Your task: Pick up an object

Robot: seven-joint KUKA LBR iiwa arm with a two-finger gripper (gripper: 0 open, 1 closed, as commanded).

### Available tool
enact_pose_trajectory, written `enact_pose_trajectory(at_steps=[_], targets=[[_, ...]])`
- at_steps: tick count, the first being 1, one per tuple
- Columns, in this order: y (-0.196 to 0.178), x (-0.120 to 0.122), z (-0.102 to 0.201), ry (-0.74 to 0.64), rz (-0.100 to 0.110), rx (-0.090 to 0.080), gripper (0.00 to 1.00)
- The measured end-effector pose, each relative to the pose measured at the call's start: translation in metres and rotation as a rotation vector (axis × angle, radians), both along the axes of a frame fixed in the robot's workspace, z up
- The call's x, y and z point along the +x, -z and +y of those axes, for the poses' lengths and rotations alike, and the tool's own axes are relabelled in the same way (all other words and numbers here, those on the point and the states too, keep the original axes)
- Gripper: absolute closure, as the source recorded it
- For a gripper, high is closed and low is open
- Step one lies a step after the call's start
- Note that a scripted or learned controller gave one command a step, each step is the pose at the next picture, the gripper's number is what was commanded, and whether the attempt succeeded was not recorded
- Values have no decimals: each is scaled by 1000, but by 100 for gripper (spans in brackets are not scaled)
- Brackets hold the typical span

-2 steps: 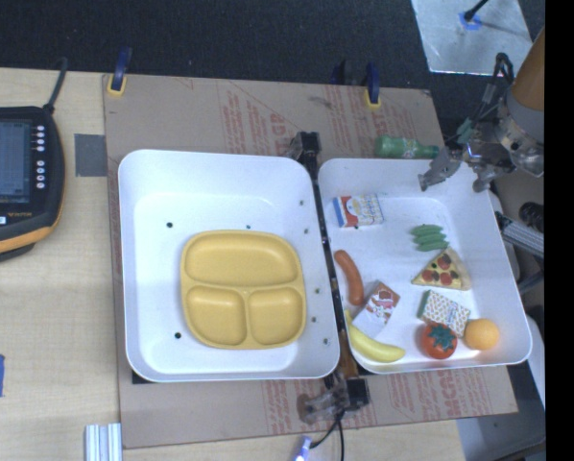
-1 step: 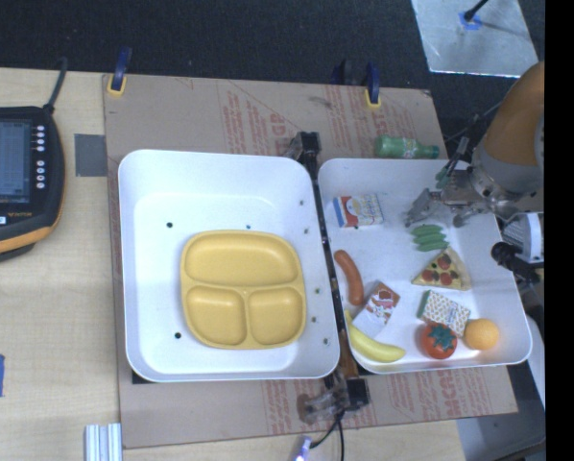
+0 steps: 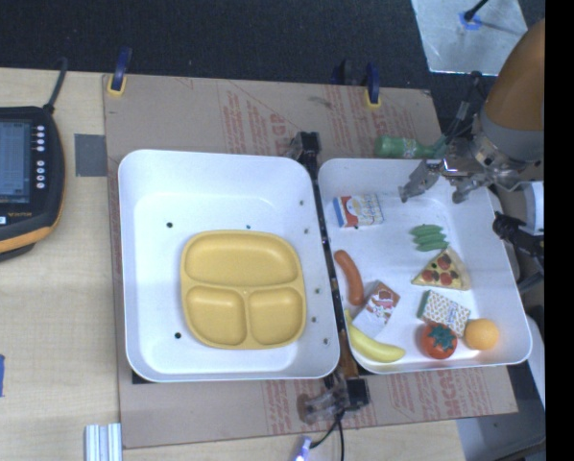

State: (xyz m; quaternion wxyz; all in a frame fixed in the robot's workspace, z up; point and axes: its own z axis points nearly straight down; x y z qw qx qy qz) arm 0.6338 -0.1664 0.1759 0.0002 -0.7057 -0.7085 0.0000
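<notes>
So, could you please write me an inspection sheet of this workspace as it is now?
Surface: bench with cardboard sheet, two white bins side by side.
Job's things: right bin holds carton, green beans, pizza slice, sausage, banana, tomato, orange, two small packets.
Clutter: left bin holds yellow divided tray.
Grippers: gripper open, over right bin's far edge, holding nothing.
Cables: one at bench's near edge.
Surroundings: control tablet at left, dark floor beyond.
</notes>
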Motion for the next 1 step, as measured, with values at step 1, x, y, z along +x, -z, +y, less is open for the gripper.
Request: enact_pose_trajectory(at_steps=[1], targets=[[73,-27,-40,0,5,-1,0]])
